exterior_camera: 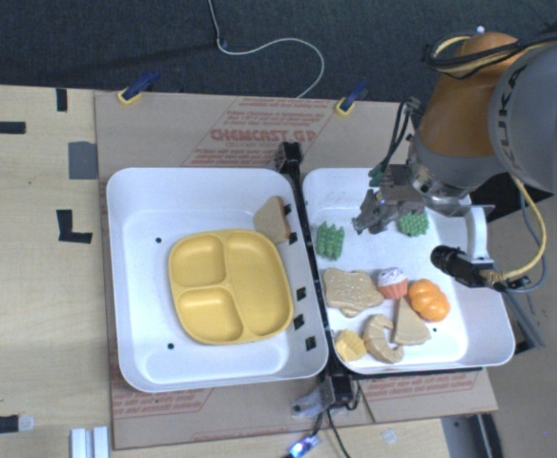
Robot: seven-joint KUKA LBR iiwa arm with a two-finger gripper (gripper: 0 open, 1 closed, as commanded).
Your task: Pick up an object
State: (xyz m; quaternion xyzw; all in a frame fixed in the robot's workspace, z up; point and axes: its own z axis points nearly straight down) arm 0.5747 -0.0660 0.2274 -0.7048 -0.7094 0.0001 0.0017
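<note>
- Several small food-shaped toys lie in the right white bin [493,346]: a green leafy toy [329,240] near its left wall; a tan toast-shaped piece [351,291] below that; a small pink-and-white cupcake-like toy [392,281] touching the toast's right edge; an orange rounded toy [428,300] just right of the cupcake.
- Along the bin's lower edge: a pale yellow piece [350,345], a tan rounded piece [381,338] and a beige wedge [410,330], bunched together; which overlaps which cannot be told.
- One second green leafy toy [413,224] lies near the upper middle, just beside the gripper [375,215]; whether they touch cannot be told.
- Grey arm with orange band [464,103] reaches in from the right; gripper poised over the bin's upper part; whether it is released or clenched cannot be told.
- Left white bin [131,256]: a yellow three-compartment plastic plate [229,285] at centre; a brown slice-shaped toy [275,220] at the plate's upper right, against the dividing wall.
</note>
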